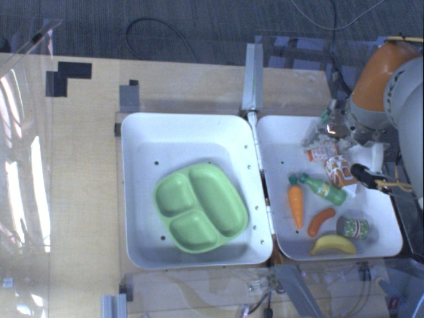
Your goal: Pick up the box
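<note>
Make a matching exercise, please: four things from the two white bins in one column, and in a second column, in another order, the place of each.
Things:
1. green plastic divided plate
2. orange toy carrot
3. yellow toy banana
4. green plastic bottle with a yellow label

Places:
A. near the front rim of the right bin, beside a small round can
B. lying at a slant in the middle of the right bin, just right of the carrot
C. the left bin
D. left part of the right bin, pointing toward the front

Pairs: 1-C, 2-D, 3-A, 4-B
</note>
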`<action>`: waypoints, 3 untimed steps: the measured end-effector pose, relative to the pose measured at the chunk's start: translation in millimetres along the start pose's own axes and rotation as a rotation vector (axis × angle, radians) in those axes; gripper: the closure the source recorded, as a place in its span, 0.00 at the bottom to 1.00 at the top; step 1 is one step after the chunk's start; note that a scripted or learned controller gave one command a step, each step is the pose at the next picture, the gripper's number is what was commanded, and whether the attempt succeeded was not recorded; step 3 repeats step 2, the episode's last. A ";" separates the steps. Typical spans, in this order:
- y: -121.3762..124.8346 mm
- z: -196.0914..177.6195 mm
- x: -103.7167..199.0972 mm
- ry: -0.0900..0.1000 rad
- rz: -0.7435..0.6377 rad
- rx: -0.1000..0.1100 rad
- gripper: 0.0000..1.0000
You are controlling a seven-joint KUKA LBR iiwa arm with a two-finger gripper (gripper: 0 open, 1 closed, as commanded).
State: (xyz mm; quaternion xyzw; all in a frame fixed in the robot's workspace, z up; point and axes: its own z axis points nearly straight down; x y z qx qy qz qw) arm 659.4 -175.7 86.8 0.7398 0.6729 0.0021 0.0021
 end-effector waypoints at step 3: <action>-8.1 -123.7 33.5 0.000 0.031 0.001 1.00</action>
